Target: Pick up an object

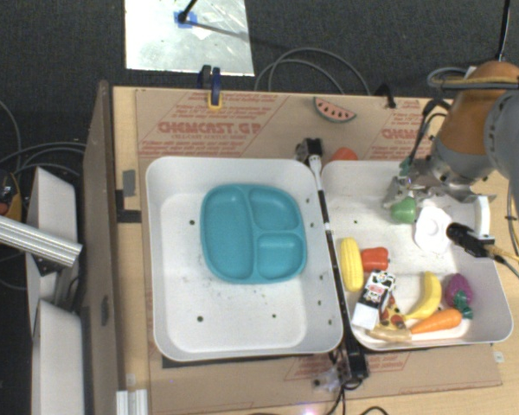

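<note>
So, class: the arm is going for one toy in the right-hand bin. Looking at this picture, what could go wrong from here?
1. The gripper sits low at the green toy in the right bin's far corner; it might knock the wall or push the toy away rather than grasp it.
2. The corn, banana and carrot lie crowded together near the front, so a grab there could catch two or slip.

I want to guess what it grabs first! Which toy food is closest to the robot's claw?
The green toy, right at the gripper near the right bin's top. The corn, banana and carrot lie farther down.
</note>
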Available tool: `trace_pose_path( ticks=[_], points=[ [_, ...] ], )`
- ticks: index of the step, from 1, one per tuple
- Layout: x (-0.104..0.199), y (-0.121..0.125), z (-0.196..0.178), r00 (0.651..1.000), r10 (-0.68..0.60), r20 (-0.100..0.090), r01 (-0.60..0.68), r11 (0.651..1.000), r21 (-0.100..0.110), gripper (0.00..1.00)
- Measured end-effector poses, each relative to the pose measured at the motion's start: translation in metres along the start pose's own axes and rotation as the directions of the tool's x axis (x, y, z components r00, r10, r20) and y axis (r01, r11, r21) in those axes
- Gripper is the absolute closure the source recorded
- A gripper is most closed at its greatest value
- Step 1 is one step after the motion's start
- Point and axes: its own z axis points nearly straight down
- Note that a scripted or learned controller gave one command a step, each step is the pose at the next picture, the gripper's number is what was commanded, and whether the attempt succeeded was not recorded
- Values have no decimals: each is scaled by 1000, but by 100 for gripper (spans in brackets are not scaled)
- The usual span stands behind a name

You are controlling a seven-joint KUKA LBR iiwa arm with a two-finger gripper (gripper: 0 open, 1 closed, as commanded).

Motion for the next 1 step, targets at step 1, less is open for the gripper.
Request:
trace_pose_path(
  ticks=[1],
  points=[
    [60, 19, -94, 1000, -4, -2, 4, 1000, -6, 100]
  ],
)
